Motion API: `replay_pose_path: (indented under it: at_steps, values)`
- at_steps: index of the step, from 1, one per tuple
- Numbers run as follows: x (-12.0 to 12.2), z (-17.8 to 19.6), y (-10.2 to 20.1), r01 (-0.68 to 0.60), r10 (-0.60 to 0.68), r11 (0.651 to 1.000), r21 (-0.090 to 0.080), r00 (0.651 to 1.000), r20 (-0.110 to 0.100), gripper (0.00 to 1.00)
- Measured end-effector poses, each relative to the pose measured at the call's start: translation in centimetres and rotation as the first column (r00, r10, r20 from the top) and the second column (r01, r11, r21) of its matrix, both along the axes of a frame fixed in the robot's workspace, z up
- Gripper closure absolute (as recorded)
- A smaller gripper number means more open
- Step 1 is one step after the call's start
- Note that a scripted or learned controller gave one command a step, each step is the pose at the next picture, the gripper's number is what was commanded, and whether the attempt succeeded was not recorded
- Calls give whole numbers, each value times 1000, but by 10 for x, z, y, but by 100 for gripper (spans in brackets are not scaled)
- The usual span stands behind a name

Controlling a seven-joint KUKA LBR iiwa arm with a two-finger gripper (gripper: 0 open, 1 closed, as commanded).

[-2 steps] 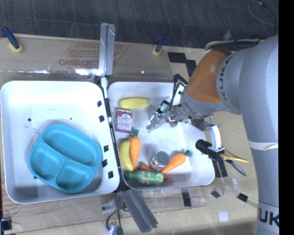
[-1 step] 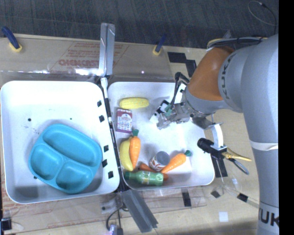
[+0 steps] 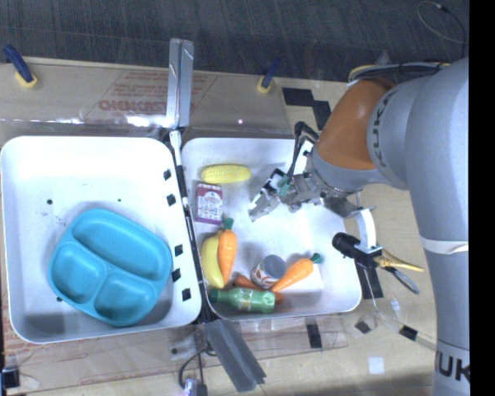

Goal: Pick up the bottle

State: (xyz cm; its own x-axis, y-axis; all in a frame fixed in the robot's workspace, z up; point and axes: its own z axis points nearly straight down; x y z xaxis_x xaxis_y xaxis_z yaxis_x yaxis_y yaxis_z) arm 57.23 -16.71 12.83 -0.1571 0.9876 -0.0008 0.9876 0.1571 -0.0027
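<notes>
The bottle [image 3: 246, 300] is green with a label and lies on its side along the front wall of the right bin [image 3: 338, 299]. My gripper [image 3: 265, 195] hovers over the middle of that bin, well behind the bottle, pointing left. Its fingers stand open with nothing between them. The white bin floor shows beneath them.
The right bin also holds a corn cob [image 3: 224, 173], a red packet [image 3: 209, 202], a banana [image 3: 209, 261], two carrots [image 3: 226, 252] [image 3: 294, 274] and a small can [image 3: 270, 269] crowding the bottle. A blue divided plate [image 3: 107, 264] lies in the left bin [image 3: 33, 163].
</notes>
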Motion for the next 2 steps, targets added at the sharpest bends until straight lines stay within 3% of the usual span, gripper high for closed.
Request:
replay_pose_path:
  at_steps: [1, 2]
  values:
    - [-44, -38, 19, 44, -44, 999, 2, 999, -2, 0]
    - [-2, 32, -2, -82, 82, 997, 1, 997, 2, 0]
